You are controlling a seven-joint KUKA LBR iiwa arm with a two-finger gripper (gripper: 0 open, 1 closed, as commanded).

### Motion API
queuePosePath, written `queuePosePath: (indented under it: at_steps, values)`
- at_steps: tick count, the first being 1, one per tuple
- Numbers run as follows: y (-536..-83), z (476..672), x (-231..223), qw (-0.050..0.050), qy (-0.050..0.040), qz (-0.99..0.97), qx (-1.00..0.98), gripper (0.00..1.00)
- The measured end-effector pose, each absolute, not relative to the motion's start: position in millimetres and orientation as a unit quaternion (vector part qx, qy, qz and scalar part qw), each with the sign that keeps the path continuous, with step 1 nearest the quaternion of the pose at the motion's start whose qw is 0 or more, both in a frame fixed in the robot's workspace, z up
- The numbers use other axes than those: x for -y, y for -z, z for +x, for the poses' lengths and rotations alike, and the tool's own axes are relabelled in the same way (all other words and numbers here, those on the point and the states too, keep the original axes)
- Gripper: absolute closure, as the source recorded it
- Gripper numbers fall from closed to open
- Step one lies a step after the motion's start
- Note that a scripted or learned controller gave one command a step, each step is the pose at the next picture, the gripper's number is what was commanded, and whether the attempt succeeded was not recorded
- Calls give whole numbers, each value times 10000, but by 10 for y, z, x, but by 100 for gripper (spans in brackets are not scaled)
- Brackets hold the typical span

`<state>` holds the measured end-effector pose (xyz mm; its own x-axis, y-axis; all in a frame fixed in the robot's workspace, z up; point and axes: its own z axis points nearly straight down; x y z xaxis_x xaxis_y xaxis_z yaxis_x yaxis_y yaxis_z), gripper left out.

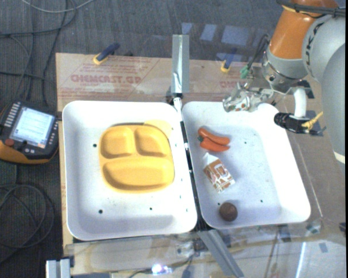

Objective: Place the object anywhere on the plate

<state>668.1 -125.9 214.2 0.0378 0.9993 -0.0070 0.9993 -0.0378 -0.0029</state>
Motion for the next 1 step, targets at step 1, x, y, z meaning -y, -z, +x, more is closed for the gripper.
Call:
queuePosePath:
  at_steps: [1]
  values:
    - [-2022,6511,370,-12,3,6248,-7808,100]
